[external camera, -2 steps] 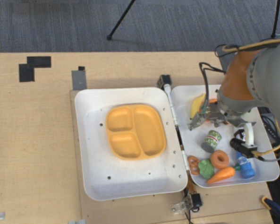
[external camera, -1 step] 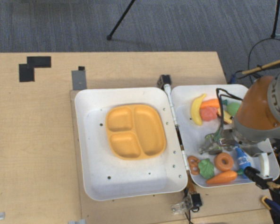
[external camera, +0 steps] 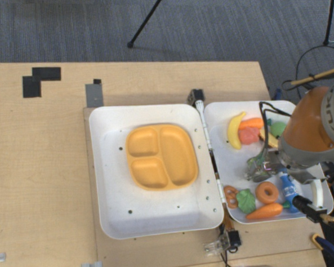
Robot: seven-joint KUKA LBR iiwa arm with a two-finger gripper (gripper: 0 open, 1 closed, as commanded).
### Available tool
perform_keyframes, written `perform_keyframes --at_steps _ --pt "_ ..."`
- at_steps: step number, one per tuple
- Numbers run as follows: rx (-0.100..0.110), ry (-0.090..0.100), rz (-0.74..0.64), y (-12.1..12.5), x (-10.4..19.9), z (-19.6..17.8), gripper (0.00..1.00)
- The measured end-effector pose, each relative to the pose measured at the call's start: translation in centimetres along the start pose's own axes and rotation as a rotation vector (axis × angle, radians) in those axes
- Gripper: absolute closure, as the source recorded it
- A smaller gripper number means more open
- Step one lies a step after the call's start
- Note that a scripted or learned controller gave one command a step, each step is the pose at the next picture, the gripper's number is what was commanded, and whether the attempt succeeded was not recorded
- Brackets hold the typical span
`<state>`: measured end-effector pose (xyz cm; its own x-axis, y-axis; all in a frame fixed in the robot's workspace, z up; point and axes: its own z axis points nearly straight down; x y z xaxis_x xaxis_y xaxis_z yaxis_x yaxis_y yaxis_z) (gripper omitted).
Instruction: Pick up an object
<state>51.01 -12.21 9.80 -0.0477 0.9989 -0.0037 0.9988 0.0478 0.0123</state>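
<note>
Apparently mid-reach, the gripper [external camera: 261, 166] hovers above the doughnut [external camera: 267, 192] in the right bin [external camera: 220, 132], grasp state unclear; descent should follow.

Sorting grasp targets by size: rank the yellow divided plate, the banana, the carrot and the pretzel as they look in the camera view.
1. yellow divided plate, by far the largest.
2. banana and carrot: they look about alike, so I won't rank them.
3. pretzel, the smallest.

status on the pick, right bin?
Gripper low in right bin, mid-floor, nothing visibly held. Donut and carrot just below. Banana further up; toys crowd around.
</note>
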Motion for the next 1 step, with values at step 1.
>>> perform_keyframes --at_steps 1 --pt "0.008 0.005 -0.258 2.59 7.56 -8.67 1.0"
